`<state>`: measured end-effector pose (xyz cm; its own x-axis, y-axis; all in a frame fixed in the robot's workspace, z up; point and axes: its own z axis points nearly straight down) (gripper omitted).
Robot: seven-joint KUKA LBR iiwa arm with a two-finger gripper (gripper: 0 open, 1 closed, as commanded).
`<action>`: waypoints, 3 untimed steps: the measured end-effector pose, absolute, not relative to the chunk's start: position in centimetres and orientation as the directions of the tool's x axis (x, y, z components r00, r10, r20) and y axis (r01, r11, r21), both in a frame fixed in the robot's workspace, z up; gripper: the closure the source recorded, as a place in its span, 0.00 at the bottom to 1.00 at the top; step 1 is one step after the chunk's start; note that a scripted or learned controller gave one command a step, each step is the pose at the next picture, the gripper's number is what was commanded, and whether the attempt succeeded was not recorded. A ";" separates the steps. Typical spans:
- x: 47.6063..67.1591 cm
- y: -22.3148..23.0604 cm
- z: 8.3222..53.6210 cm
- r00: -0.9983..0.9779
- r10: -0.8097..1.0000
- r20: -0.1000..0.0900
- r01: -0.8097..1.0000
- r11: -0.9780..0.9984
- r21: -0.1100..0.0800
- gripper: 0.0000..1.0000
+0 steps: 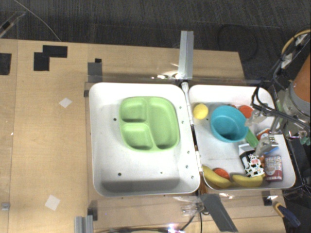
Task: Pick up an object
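The right bin holds several objects. A yellow lemon lies at its back left, beside a blue bowl. An orange piece and a green piece sit just right of the bowl. A banana and a small red ball lie along the front wall. A red-labelled can and a black-and-white item are at the front right. My gripper hangs low over the bin's right side, just above the can and the black-and-white item. Nothing visibly hangs from it.
The left bin holds a green divided plate. A metal post stands behind the wall between the bins. The grey arm with its cables fills the right edge. Wooden bench stretches to the left.
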<state>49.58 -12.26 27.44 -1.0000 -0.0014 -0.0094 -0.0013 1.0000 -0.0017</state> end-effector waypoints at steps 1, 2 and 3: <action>50.9 -13.7 16.8 -1.000 0.030 0.003 0.030 1.000 0.001 0.00; 51.7 -14.3 9.5 -1.000 -0.016 -0.016 -0.016 1.000 -0.004 0.00; 61.1 -9.1 9.2 -1.000 0.019 -0.020 0.019 1.000 -0.007 0.00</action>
<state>61.06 -9.11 9.25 -0.9996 0.0190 -0.0203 0.0191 0.9998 -0.0074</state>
